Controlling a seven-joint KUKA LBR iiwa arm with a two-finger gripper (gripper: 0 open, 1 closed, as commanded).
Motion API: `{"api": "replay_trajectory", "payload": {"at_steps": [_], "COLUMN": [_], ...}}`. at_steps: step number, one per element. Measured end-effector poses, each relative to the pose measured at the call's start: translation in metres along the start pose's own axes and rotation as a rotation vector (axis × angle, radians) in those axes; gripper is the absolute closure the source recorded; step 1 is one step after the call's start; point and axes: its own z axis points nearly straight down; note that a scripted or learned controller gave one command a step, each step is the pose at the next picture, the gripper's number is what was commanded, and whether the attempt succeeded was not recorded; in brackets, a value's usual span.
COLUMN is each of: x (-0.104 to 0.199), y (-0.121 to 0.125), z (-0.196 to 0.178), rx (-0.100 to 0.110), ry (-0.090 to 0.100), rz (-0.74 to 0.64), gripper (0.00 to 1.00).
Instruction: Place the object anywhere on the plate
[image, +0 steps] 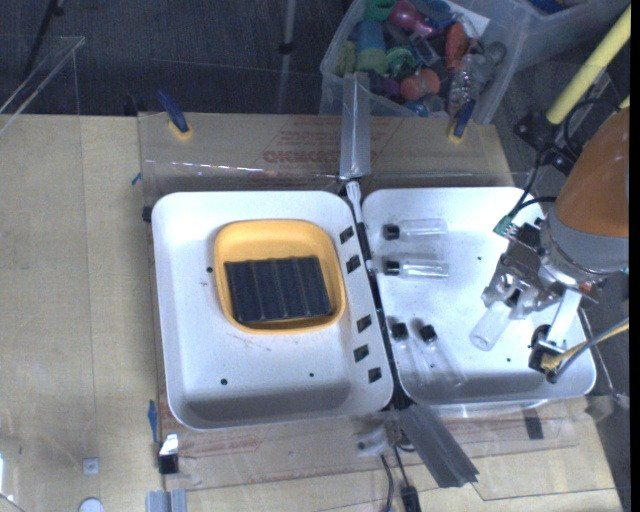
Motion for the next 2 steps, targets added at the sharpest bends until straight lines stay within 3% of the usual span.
{"api": "replay_trajectory", "payload": {"at_steps": [1, 2], "x": [0.000, -0.043], "y": [0.000, 0.043], "z": [0.000, -0.034], "rx": [0.000, -0.007], "ry": [0.000, -0.001], "rz": [0.000, -0.072], "gripper": [0.00, 0.00]}}
